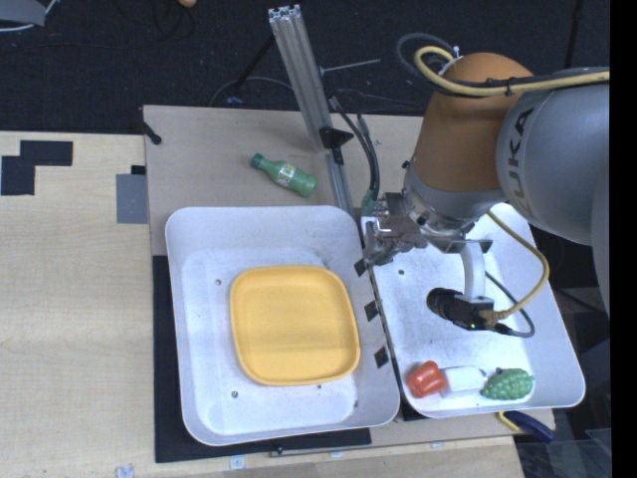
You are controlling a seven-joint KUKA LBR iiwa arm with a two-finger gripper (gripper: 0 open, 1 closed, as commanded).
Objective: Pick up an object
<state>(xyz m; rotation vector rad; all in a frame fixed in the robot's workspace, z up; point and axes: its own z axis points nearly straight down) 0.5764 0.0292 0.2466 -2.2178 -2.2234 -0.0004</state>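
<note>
Along the near edge of the right bin (553,339) three small things lie in a row: a red toy pepper (426,377) nearest the wall shared with the other bin, a white piece (462,377) touching it, and a bumpy green cluster (508,383) like a bunch of grapes at the white piece's other end, close to the near right corner. None of them is in the gripper's grasp.

In the left bin (194,267) a yellow plate (295,324), square with rounded corners, lies flat at about the middle, a little toward the shared wall. Small black tabs (370,310) sit along that wall between the two bins.

Over the far part of the right bin hangs the grey arm (557,157), its orange band (463,127) above the wrist. The gripper (378,235) is at the far left corner of that bin, just beside the shared wall and well apart from the three things at the near edge – whether it is apart or together I cannot tell, and nothing shows held in it.

On the bench (199,157) beyond the left bin's far edge a green bottle (284,174) lies on its side, and a metal bar (304,68) slants up just beside it – neither is in a bin
</note>
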